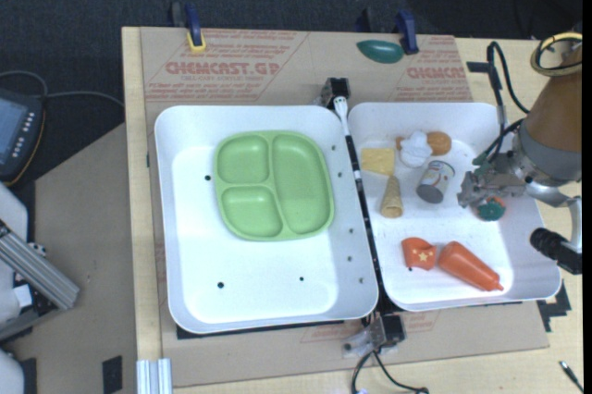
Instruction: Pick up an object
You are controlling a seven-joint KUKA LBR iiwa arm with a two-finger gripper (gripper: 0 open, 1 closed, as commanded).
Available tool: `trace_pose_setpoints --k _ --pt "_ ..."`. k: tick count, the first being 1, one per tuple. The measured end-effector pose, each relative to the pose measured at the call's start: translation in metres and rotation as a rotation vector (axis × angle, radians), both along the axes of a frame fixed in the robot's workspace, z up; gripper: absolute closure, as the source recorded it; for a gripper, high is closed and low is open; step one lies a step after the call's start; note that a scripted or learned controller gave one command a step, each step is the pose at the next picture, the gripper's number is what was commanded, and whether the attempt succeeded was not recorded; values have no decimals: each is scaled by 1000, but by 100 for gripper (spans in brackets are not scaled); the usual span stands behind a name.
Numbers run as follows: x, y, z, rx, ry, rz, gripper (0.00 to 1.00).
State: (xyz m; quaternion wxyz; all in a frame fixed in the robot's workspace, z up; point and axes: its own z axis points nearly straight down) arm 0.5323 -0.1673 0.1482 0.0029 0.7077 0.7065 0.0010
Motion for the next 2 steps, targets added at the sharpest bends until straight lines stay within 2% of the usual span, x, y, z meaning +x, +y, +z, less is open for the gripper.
trace_pose_setpoints --k 2 --pt "9 -4 79 0 -1 3 100"
